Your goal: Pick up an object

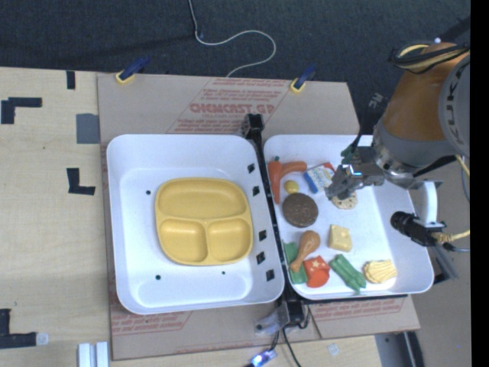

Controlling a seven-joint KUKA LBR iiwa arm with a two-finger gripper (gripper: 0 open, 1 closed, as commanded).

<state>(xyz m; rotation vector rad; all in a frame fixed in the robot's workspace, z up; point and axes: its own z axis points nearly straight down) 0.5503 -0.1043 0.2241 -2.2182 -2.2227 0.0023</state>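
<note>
Dark carpet (92, 17) covers the floor beyond the pale wooden surface (46, 228). A cardboard sheet (221, 109) lies across it, clipped by two blue-and-yellow clamps (131, 69), and a thin white cable (229, 40) loops over the carpet.

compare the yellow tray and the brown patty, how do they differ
The yellow tray is far larger than the brown patty. The tray is a rounded rectangle split into three compartments; the patty is a plain round disc. The tray lies alone in the left bin; the patty lies in the right bin among other toy foods, close to the hand. Both lie flat on a bin floor.
</note>
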